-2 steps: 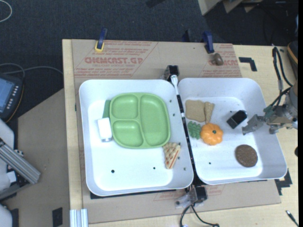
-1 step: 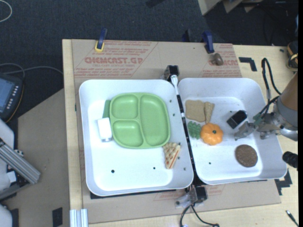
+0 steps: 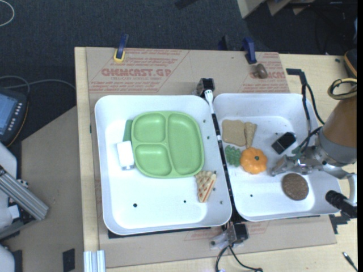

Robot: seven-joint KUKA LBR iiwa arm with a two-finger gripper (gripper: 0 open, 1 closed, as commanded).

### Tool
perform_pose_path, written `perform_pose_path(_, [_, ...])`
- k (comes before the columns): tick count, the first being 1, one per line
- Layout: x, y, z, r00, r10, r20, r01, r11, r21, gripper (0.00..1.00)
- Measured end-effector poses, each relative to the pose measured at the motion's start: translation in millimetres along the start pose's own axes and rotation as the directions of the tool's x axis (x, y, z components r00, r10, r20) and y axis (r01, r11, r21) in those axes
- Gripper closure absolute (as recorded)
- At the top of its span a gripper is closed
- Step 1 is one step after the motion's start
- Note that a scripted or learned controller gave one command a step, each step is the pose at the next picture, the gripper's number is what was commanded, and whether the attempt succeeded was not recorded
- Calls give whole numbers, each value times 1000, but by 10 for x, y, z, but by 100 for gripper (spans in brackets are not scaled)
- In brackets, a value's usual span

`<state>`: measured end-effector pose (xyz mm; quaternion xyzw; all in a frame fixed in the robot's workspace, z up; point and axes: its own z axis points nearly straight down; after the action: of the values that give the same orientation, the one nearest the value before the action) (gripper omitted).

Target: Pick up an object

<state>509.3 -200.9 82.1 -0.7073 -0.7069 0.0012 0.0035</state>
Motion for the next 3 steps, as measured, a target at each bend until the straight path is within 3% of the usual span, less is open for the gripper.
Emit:
perform_pose_path(1, [-9,15,-140,1000,1,4,-1,1000,-7,100])
perform_pose_path(3, [14,30,-1214,1000,-2,7,2,1000,-13,100])
